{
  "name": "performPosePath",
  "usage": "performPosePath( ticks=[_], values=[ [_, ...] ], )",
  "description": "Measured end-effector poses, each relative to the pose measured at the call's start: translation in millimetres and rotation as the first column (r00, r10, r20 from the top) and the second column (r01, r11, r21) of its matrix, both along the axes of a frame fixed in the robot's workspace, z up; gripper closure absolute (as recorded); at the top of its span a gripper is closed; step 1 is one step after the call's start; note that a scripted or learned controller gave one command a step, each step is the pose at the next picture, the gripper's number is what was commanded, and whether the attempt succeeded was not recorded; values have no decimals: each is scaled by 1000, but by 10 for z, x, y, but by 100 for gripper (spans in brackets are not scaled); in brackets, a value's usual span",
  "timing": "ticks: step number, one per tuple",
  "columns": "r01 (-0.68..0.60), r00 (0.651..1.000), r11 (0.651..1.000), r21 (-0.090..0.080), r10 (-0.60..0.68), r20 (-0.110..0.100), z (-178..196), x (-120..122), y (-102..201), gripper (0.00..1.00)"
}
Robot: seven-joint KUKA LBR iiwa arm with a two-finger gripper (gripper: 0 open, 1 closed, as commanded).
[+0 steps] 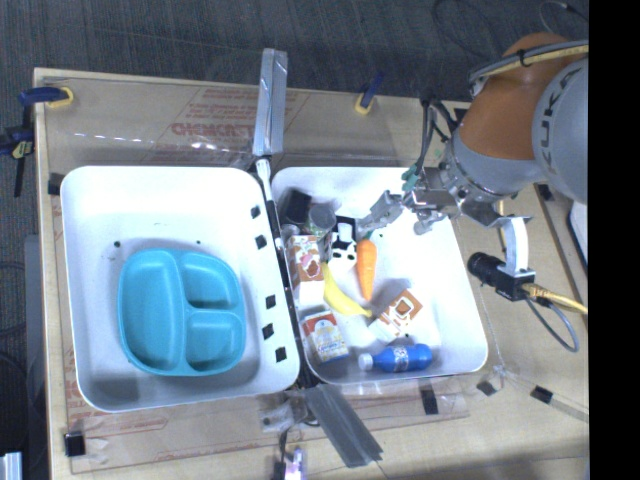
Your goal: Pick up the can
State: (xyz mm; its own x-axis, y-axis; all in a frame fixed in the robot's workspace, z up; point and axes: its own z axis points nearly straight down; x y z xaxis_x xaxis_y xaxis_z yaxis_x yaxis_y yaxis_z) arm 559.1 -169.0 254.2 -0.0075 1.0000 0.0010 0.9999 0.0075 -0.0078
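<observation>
I saw the gripper [398, 211] spread wide, holding nothing, above the right bin [455, 268]. The can [325, 335] lay well below-left of it; I judged a descent centred between neighbours best.

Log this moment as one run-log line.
arm: over right bin | gripper: above back of bin, nothing seen held | can: lying near front-left of bin | carrot, banana, bottle nearby

Bright, even overhead light, soft shadows inside the white bins [80, 268], slightly soft focus.
</observation>
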Motion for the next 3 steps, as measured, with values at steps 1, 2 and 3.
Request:
performPosePath(
  ticks=[1, 2, 3],
  values=[
    [10, 1000, 1000, 1, -10, 0, -1082, -458, -145, 0],
    [-89, 996, 996, 1, 89, 5, -1440, -276, -303, 0],
    [-26, 1000, 1000, -1, 26, 6, -1044, 369, -414, 0]
  ],
)
